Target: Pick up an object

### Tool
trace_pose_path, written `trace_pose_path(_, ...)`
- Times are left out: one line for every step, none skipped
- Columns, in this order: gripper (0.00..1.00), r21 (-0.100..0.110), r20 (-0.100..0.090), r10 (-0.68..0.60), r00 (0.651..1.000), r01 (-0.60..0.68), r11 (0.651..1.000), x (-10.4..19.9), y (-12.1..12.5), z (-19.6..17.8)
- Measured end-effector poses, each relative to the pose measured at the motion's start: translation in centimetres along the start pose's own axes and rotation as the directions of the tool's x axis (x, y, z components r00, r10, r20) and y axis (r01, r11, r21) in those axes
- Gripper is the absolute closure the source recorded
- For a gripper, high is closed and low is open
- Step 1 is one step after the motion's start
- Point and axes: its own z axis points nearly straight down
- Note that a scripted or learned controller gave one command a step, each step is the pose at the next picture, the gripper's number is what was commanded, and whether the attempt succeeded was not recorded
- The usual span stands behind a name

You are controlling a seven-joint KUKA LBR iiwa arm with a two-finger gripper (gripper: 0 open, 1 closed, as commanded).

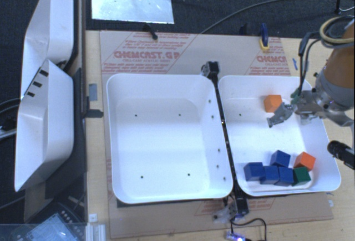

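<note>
Orange cube not yet lifted; the pick is at its approach stage.

From the camera view, the gripper (pixel 280 114) is inside the right bin (pixel 244 96), just beside the orange cube (pixel 272 103) that lies alone near the far wall. I cannot tell how the claw stands, and nothing is seen between it. The blue blocks (pixel 270 169), a second orange block (pixel 305 160) and a green block (pixel 302 175) sit clustered at the near edge. The left bin (pixel 119 123) has no part in this step. I judge that grasping and lifting both remain to be done.
</note>
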Motion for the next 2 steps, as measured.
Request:
trace_pose_path(0.00, 0.007, 0.000, 0.006, 1.000, -0.006, 1.000, -7.9, 1.3, 10.9)
trace_pose_path(0.00, 0.005, -0.001, 0.000, 1.000, 0.000, 1.000, -7.0, 1.6, 16.3)
